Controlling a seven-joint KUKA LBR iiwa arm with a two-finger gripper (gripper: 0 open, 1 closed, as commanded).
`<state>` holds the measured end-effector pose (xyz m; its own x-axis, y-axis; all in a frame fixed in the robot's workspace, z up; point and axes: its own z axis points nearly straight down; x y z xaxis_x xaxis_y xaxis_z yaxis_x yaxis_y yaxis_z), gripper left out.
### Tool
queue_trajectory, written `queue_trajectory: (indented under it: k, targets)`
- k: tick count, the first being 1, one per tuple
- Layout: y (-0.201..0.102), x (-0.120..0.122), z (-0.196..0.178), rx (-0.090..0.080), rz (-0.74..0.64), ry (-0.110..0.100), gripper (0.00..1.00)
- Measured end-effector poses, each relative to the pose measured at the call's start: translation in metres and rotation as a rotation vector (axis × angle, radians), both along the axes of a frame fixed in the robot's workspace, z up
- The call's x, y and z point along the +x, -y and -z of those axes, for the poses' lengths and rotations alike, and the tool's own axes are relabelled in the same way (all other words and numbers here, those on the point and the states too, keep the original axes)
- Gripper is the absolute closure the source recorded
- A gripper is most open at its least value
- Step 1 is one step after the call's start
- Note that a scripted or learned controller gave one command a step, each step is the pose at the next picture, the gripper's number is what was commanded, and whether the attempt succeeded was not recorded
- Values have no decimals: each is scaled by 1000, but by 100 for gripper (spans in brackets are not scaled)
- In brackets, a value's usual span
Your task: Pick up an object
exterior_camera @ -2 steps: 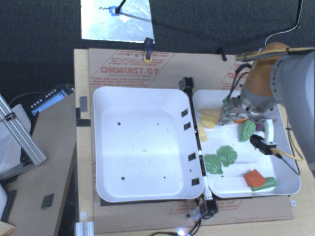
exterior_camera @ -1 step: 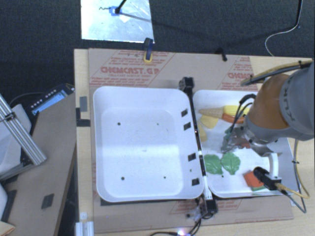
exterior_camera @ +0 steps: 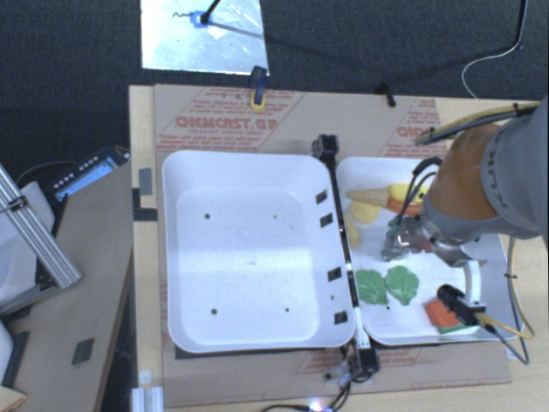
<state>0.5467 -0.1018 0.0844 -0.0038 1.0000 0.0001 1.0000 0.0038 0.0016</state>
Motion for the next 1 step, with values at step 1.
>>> queue_trajectory:
  k: [1]
  targets:
    - [11, 21, 0, -1, 0, 2, 100]
